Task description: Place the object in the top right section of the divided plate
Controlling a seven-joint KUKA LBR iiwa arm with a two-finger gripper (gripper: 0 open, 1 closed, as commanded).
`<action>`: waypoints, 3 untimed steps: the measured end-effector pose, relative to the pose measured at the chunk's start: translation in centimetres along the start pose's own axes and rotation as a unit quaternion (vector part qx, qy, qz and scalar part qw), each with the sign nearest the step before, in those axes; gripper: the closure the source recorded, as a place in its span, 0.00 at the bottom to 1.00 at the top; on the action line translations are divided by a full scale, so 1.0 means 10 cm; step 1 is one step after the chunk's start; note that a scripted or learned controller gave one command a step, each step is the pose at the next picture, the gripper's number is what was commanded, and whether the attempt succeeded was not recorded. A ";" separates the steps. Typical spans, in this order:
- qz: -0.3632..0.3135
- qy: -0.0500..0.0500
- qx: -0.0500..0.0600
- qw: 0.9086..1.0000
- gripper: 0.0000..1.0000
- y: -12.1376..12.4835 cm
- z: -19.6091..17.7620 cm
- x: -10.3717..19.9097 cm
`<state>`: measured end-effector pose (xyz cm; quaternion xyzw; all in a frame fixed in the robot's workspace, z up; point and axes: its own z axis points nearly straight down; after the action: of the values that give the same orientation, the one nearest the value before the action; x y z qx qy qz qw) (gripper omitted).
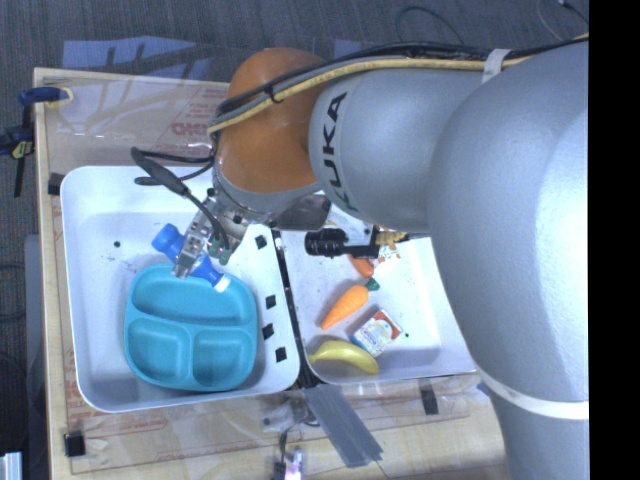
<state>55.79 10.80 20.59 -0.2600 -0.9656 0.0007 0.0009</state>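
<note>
A light blue divided plate (190, 333) lies in the left bin (85, 268), with one wide section at the back and two smaller ones in front. My gripper (190, 258) hangs over the plate's back edge, reaching down from the orange-banded wrist. A blue object (166, 239) with a white part near the plate's back right rim sits right under the fingertips. The fingers cover part of it, so I cannot tell whether they grip it.
The right bin (425, 353) holds a carrot (345, 303), a banana (343, 356), a small red and white packet (377, 333) and another orange item partly under the arm. The big grey arm covers the right side of the view.
</note>
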 end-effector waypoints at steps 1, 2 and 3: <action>0.011 -0.001 -0.001 1.000 1.00 0.63 -0.04 0.57; 0.188 0.001 0.001 0.982 1.00 0.36 0.61 0.78; 0.214 -0.003 -0.008 0.977 1.00 0.17 0.97 0.37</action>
<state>53.46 14.10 10.88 -0.4611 -0.8873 -0.0063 -0.0039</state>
